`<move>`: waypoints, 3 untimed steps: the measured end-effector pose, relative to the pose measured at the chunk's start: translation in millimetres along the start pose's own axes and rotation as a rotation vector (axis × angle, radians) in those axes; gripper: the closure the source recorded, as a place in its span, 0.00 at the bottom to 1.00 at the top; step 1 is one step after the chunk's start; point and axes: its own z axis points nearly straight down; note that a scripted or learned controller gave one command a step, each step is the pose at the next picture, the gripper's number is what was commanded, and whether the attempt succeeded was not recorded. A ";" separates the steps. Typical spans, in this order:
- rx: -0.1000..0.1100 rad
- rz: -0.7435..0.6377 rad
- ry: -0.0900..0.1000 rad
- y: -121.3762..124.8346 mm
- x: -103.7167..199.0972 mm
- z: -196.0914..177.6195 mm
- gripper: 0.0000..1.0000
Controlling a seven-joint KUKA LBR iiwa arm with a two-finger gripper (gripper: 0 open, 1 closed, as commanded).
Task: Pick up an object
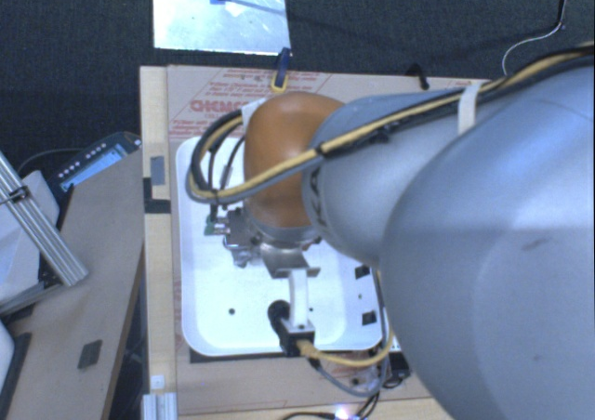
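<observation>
The left white bin [209, 316] shows below the arm, which covers most of the bench. My gripper [267, 254] hangs under the orange wrist band over the middle of this bin, seen from above and behind, with its tips hidden by its own body. Two small dark things [363, 272] [369, 318] lie at the bin's right side, partly under the arm. I cannot tell what they are. A tiny dark speck [231, 309] sits on the bin floor to the left of the gripper. Nothing shows between the fingers.
The bin rests on a cardboard sheet [232, 93] with red print. A blue and yellow clip [280, 70] sits at the sheet's far edge. A shiny plate [218, 0] lies beyond it. On the left are a metal rail [42, 232] and a handheld device [93, 160].
</observation>
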 end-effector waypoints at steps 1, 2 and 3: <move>0.002 0.001 0.000 -7.3 -0.5 -2.1 1.00; 0.000 0.001 0.000 21.9 -0.4 12.5 1.00; 0.002 -0.003 0.001 -8.4 0.2 -7.9 1.00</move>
